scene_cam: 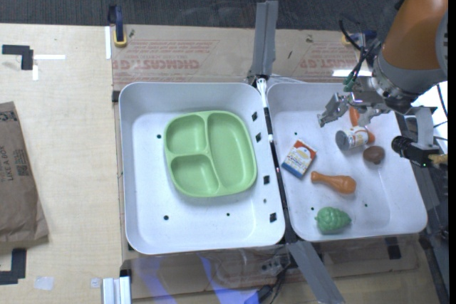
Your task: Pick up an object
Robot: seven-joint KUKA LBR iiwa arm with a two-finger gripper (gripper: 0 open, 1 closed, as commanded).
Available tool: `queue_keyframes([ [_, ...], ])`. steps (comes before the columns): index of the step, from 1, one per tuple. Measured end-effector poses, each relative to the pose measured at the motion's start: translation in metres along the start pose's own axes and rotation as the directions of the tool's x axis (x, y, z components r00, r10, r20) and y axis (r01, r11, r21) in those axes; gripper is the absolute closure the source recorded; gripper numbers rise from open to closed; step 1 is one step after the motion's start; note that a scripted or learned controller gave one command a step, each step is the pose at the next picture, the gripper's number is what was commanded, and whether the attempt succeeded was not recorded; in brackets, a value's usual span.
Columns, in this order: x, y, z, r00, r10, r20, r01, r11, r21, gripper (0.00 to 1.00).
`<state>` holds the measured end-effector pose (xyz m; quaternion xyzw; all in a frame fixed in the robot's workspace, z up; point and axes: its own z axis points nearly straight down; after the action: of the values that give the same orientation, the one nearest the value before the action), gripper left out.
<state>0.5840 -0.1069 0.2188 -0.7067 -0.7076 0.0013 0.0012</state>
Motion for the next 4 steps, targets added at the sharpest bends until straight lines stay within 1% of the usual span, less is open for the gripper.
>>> queue_keyframes([
  [1,-0.069,-0.042,0.057,0.997,-0.073,0.000,0.073,0.997,-0.001,0.00],
  [2,-0.042,-0.086,0.085,0.986,-0.164,-0.001,0.164,0.986,-0.001,0.00],
  [3,0.018,-0.037,0.028,0.895,-0.446,0.002,0.446,0.895,-0.003,0.00],
  [4,-0.007,-0.070,0.128,0.964,-0.266,0.001,0.266,0.964,-0.002,0.00],
])
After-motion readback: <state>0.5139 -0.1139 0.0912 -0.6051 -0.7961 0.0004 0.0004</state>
